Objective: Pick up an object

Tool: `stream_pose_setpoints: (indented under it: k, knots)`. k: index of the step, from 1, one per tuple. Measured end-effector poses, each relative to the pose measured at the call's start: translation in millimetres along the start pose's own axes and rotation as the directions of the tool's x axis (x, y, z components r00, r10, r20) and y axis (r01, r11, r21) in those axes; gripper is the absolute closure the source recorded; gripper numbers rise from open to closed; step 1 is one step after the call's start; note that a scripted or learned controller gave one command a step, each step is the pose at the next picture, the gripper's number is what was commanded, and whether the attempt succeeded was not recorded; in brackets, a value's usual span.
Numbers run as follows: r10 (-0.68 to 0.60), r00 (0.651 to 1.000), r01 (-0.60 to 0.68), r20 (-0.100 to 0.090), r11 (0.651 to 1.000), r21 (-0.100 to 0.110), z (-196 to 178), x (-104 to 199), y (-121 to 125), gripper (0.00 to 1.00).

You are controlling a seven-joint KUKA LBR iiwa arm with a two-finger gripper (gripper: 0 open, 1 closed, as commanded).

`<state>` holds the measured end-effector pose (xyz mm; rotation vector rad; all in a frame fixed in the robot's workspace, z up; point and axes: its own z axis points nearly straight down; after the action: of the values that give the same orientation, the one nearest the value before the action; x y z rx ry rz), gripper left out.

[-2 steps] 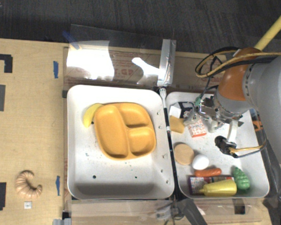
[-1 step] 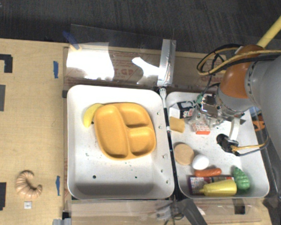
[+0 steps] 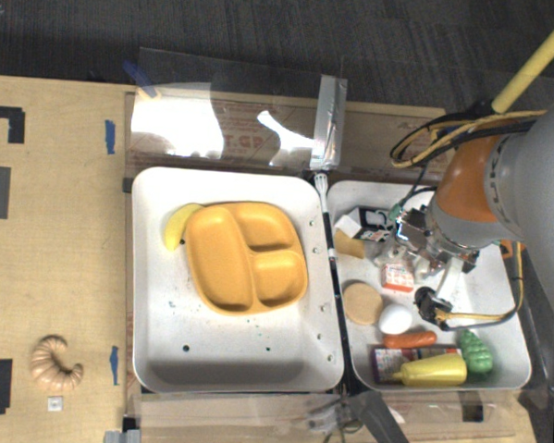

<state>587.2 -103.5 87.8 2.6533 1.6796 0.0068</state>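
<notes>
- Tool [image 3: 414,256] of the grey arm w/ orange band [image 3: 483,185] is low in the right shallow white bin [image 3: 519,368], near its back edge; can't tell how it stands, open or closed.
- Same bin: round tan disc [image 3: 363,303] & white egg [image 3: 395,319] mid; orange carrot [image 3: 410,340], yellow plastic bottle [image 3: 433,369], green toy [image 3: 475,353] along front edge.
- Left white bin [image 3: 153,284]: yellow divided tray [image 3: 245,256], yellow banana [image 3: 174,224] at its left.
- Tan croissant toy [image 3: 55,362] on table, front-left corner.
</notes>
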Motion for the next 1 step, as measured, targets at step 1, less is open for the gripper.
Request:
stream_pose_setpoints:
  k: [1]
  knots:
    - [0.176,0.984,-0.176,0.000,0.984,0.002,-98.1,75.0,-57.0,1.00]
